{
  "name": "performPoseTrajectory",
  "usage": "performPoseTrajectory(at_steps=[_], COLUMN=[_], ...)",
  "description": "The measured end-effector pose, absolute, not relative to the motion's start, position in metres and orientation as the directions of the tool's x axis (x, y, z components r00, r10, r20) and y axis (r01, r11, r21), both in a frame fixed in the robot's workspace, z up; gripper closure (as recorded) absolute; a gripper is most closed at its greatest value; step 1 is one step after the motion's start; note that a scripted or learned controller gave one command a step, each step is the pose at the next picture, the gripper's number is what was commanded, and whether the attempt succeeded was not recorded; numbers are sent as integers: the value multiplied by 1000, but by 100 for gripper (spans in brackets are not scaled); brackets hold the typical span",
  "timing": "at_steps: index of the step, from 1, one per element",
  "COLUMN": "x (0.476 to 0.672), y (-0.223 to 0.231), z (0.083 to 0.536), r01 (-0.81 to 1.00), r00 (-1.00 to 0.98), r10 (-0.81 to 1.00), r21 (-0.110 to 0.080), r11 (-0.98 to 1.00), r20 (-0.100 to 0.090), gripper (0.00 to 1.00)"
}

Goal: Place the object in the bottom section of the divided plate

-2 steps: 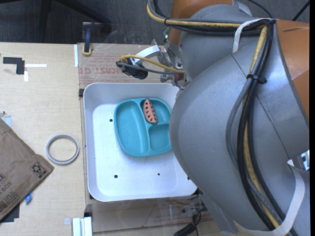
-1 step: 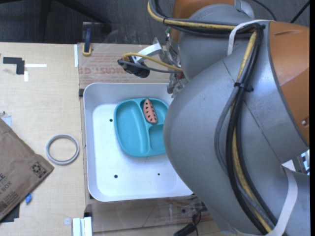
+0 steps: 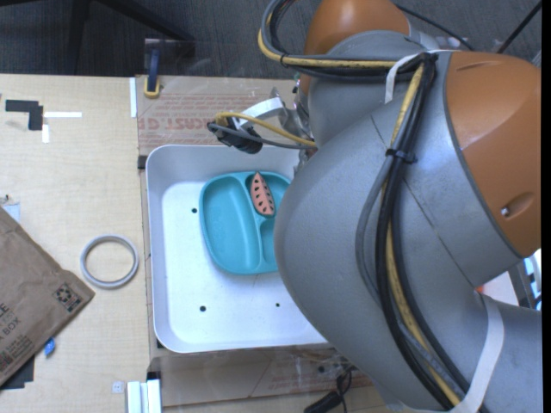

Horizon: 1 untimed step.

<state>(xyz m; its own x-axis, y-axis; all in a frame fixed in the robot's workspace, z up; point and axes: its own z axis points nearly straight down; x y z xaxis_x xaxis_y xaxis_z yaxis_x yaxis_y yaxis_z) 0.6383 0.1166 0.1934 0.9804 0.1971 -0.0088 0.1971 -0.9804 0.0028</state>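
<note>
Object (image 3: 262, 194) in blue divided plate (image 3: 228, 231) | arm (image 3: 405, 222) looms over bin (image 3: 172, 256) | tool state: cannot tell

Red print runs upside down along the cardboard sheet (image 3: 207, 114) behind the bin, too partial to read for certain. The brown cardboard box (image 3: 30, 304) at the left bears black letters reading "BOX" near its lower edge, beside a small square code mark

A robotics lab: a cabled industrial arm (image 3: 413, 231) over a plywood bench (image 3: 69, 196) and white bin (image 3: 172, 317).
</note>
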Motion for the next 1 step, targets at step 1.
performPoseTrajectory(at_steps=[1], x=[652], y=[95], z=[223], r01=[197], r00=[980], r10=[197], r21=[3], r11=[-980], r20=[-6], gripper=[100])
